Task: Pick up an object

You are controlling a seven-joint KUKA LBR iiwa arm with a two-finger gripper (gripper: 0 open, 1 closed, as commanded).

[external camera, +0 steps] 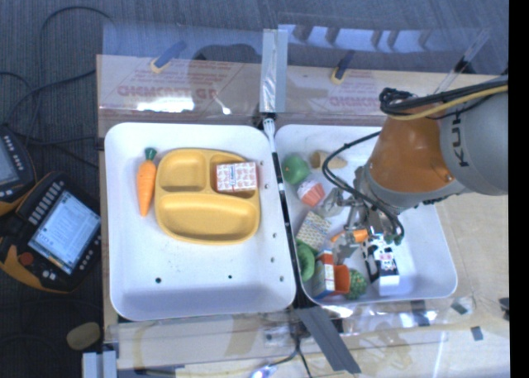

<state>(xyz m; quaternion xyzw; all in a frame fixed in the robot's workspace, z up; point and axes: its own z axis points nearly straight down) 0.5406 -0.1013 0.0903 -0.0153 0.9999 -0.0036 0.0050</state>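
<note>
Fingers (369, 221): thin metal pair, apart, low over the clutter in the right bin; nothing is seen clamped between them
Gripper (364, 232): hangs under the orange band of the arm (413, 161), which comes in from the right
Small orange piece (357, 236): the object nearest the fingertips, just beside them, lying in the middle of the right bin; bright orange, short and partly hidden by the gripper, so its shape is hard to tell
Right bin (438, 240): shallow, white, crowded on its left half; a round green object (295, 169) and a small brown object (316, 157) at the far end; an orange-and-white piece (312, 193) nearer; a flat patterned packet (312, 230) just left of the gripper; along the near wall a green item (306, 262), a red carton (335, 275), a knobbly green item (356, 284) and a black-and-white carton (384, 262) – these lie close together, some touching
Left bin (124, 285): same make, touching the right bin along its side; holds a yellow divided tray (207, 211) with a red-and-white box (235, 177) in its far right compartment; a carrot (146, 184) lies on the bin floor just left of the tray, green top pointing away
Floor, left of the bench: a handheld screen unit (62, 232) with dark cables
</note>
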